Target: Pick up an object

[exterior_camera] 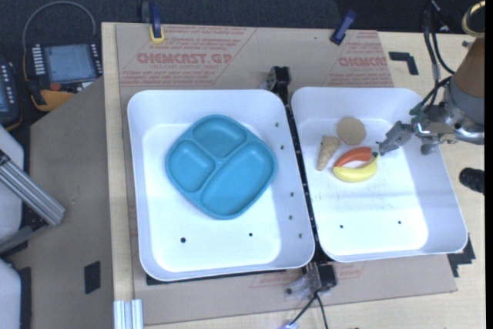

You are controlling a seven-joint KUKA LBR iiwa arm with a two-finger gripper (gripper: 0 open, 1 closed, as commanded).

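In the right bin (431, 219) lies a small cluster of toy food: a yellow banana-shaped piece (355, 172), an orange-red piece (353, 156) resting on its top, a tan round piece (351, 130) and a pale cone-shaped piece (327, 151). My gripper (387, 142) reaches in from the right, low over the bin, with its fingertips just right of the orange-red piece and the banana. The fingers look spread apart and nothing sits between them.
The left bin (154, 243) holds a blue divided plate (221, 166) near its middle. A black clamp (278, 78) sits at the back between the bins. Cardboard (231, 46) lines the bench around them. The arm's wrist (462, 108) stands over the right bin's right rim.
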